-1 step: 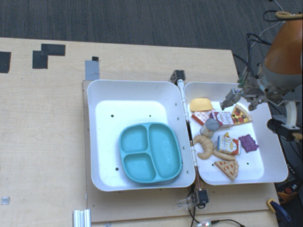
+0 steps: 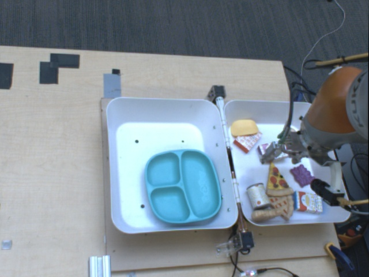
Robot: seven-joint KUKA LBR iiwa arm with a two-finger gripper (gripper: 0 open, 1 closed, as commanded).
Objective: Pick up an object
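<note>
My gripper point(image 2: 273, 153) hangs low over the middle of the right bin point(image 2: 323, 219), reaching in from the right under the orange band of the arm point(image 2: 337, 100). It is just above the tip of a toy pizza slice point(image 2: 278, 179) and right of a red and white packet point(image 2: 247, 142). A yellow wedge point(image 2: 244, 127) lies further back left. A purple bunch of grapes point(image 2: 300, 175) lies under the wrist. A small silver can point(image 2: 257, 194), a brown biscuit piece point(image 2: 274, 211) and a small carton point(image 2: 309, 201) sit near the front wall.
The left bin point(image 2: 124, 126) holds a blue divided plate point(image 2: 183, 185). A hinge rail point(image 2: 226, 140) runs between the two bins. Cables point(image 2: 328, 33) trail at the right behind the arm.
</note>
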